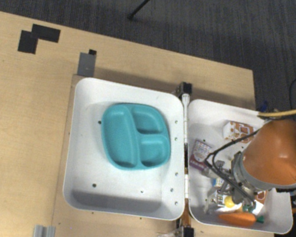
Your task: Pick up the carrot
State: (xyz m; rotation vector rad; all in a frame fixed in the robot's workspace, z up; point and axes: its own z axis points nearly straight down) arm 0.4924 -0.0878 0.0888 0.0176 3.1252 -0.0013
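Note:
The carrot (237, 218) is orange with a green end and lies flat along the near wall of the right bin (214, 116). My gripper (225, 199) hangs low in that bin, just above and to the left of the carrot, with the arm's orange band (276, 152) behind it. Its metal parts are tangled with cables and small items, so the state of the jaws is hidden. Nothing is visibly held.
A teal divided plate (135, 135) lies in the left bin (83, 149). Snack packets (238, 130) and a purple-printed wrapper (201, 151) lie at the back and middle of the right bin. A small yellow item (229, 203) sits by the gripper.

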